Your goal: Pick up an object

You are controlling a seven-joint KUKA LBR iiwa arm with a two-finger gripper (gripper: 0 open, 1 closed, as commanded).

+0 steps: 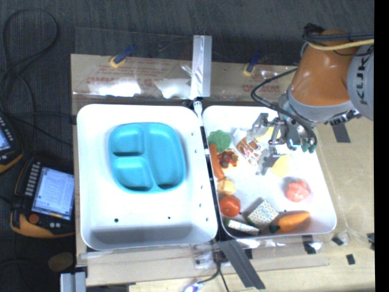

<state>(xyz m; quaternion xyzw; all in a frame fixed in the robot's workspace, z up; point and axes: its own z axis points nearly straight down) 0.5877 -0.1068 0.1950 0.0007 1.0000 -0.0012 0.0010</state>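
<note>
The gripper (265, 145) hangs over the right bin (325, 190), its fingers spread and nothing between them. Just beside them lie a red-and-white packet (247, 148) and a yellow piece (280, 165), partly hidden by the fingers. A pink lump (298, 190) is too blurred to name. The left bin (91, 181) holds a blue divided tray (146, 156).

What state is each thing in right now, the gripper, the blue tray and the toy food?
gripper: open, over the right bin, holding nothing.
blue tray: upright in the left bin.
pink piece: loose on the bin floor.
carrot: lying flat at the near edge.
</note>
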